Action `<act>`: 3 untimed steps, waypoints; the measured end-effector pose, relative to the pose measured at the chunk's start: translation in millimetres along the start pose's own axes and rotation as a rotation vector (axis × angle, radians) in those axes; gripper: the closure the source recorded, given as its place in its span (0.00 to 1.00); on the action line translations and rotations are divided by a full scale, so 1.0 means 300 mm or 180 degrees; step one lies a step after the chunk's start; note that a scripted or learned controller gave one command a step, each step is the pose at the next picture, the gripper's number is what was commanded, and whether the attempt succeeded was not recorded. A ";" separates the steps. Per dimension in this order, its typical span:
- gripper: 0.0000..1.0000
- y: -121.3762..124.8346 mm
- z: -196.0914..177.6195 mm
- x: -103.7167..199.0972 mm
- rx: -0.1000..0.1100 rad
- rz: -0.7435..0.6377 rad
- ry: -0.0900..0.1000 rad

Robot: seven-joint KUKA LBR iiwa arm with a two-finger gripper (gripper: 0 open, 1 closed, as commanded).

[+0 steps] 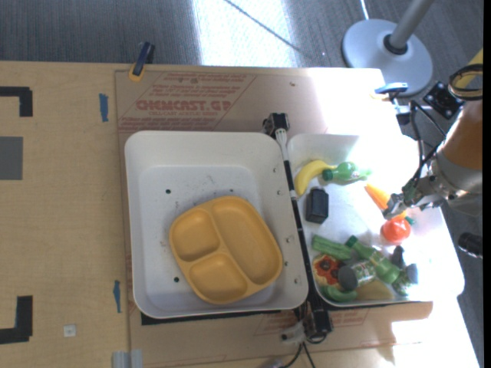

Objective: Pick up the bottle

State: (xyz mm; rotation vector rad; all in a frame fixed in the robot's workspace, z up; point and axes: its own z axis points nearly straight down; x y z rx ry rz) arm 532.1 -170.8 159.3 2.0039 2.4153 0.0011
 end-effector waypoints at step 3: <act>0.00 0.155 -0.054 -0.209 -0.0008 -0.2079 -0.0006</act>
